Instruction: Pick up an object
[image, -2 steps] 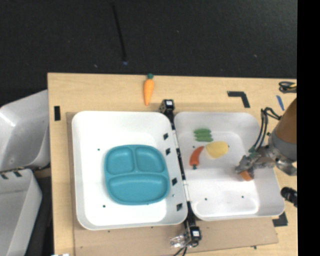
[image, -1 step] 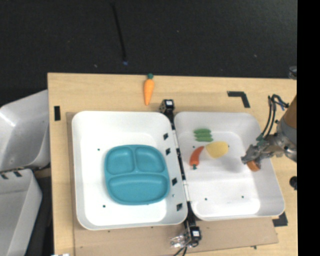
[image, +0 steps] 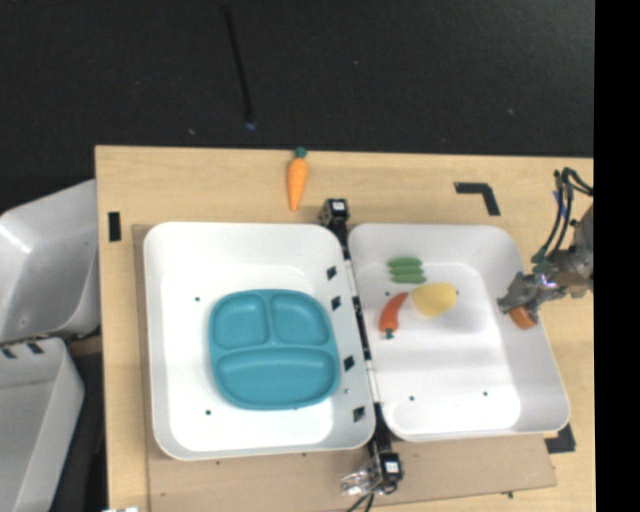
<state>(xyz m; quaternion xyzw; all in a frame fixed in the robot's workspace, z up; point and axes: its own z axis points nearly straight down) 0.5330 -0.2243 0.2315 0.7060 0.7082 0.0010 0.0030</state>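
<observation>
Whether my hand (image: 522, 305) at the right bin's (image: 450, 415) right rim grips anything I cannot tell, and reaching toward the lemon (image: 435, 298) could nudge the neighbouring chili (image: 392, 312) instead.

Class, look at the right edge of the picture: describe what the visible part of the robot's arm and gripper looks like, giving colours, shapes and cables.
The small grey metal gripper sits at the right bin's edge, blocky and angular, with an orange-brown patch at its lower tip. Behind it is a darker grey-brown wrist block. A bundle of thin dark cables, with blue and green strands, loops upward from it. No markings are legible.
</observation>
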